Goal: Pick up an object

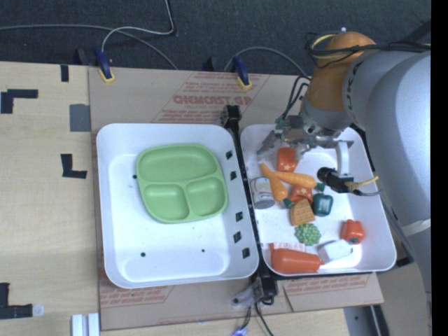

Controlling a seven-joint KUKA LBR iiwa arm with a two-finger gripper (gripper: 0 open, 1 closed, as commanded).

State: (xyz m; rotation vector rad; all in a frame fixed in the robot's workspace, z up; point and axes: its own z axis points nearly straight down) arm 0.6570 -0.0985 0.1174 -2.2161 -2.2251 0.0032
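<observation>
the arm reaches in from the right and its gripper [285, 140] hangs low over the far end of the right bin [378, 257], fingers spread and released, with nothing between them. just under and a little near of the fingertips sits a small orange-red block [287, 159], and touching it on the near side lies a carrot [288, 177] running left to right. either of these looks like the target; the block seems the likelier one, since it lies almost directly below the gripper.

the rest of the right bin is crowded: a small tin can [262, 192] against the left wall, a tan cracker-like piece [302, 213], a dark green cup-shaped toy [322, 204], a broccoli floret [307, 233], a red pepper [352, 230] and a long red-orange piece [295, 260] at the near edge. the left bin [119, 257] holds a green divided plate [182, 182] (of no concern for this step).

to do the pick well, i would judge that the gripper should drop straight down so one finger lands on each side of the block, not on top of it. the carrot presses close on the near side, so a finger coming down there may wedge or push both away; closing across the left-right sides looks cleaner. close only once the fingers are well below the block's top, then lift slowly and check that it comes along.
</observation>
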